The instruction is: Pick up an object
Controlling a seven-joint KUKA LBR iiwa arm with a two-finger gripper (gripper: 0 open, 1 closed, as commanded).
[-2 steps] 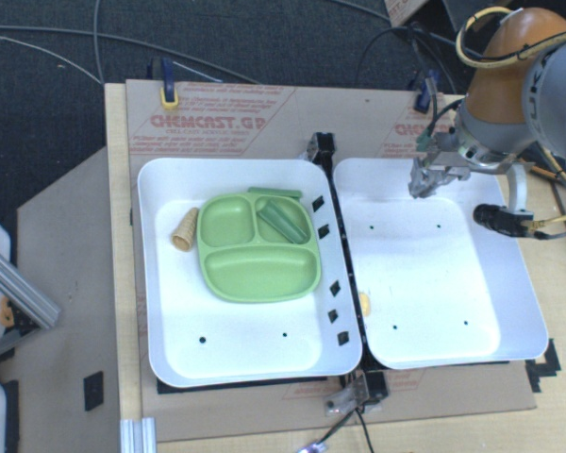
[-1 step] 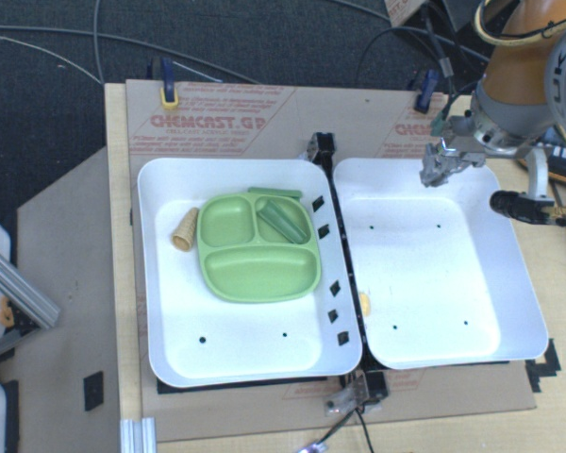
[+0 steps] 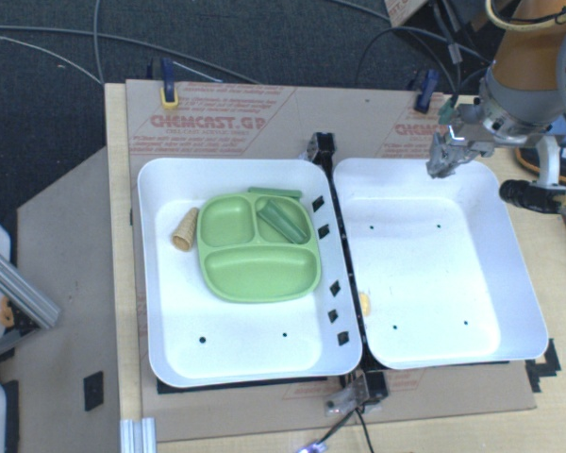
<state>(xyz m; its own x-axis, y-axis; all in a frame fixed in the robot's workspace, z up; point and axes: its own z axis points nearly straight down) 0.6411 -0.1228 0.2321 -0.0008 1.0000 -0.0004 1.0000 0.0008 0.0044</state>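
Note:
A green divided plate [image 3: 258, 247] lies in the left bin [image 3: 170, 338], with a dark green piece [image 3: 283, 220] in its upper right compartment. A green strip [image 3: 275, 193] lies along the plate's far edge. A tan cone-shaped piece [image 3: 184, 229] rests just left of the plate. A small yellow bit [image 3: 364, 303] sits at the left wall of the right bin [image 3: 509, 281]. My gripper [image 3: 441, 163] hangs over the far rim of the right bin, well away from all these objects.
Black clips [image 3: 322, 146] run along the seam between the two bins. Blue clamps [image 3: 169, 88] hold the cardboard sheet at the back. Cables cross the dark floor behind the bench, and a metal rail [image 3: 14, 286] lies at the left.

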